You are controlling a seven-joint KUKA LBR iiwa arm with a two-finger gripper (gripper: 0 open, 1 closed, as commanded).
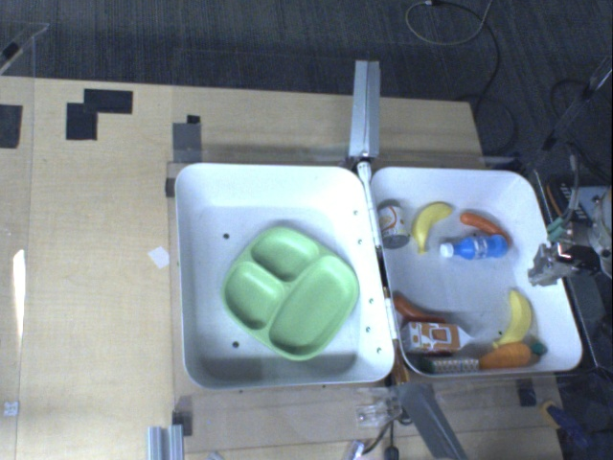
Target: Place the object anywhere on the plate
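A green plate (292, 290) with three compartments lies in the left bin (206, 209), and nothing rests on it. My gripper (550, 264) hovers at the right rim of the right bin (508, 188), low over the edge, with nothing visibly held. Nearest to it are a blue bottle (474, 248) lying on its side to its left and a yellow banana (518, 316) just below it.
The right bin also holds a small can (391, 223), a second banana (430, 223), an orange-red sausage shape (482, 223), a carrot (508, 355), a small printed carton (433, 335) and a red piece (414, 307). A metal rail (365, 113) stands behind the bins.
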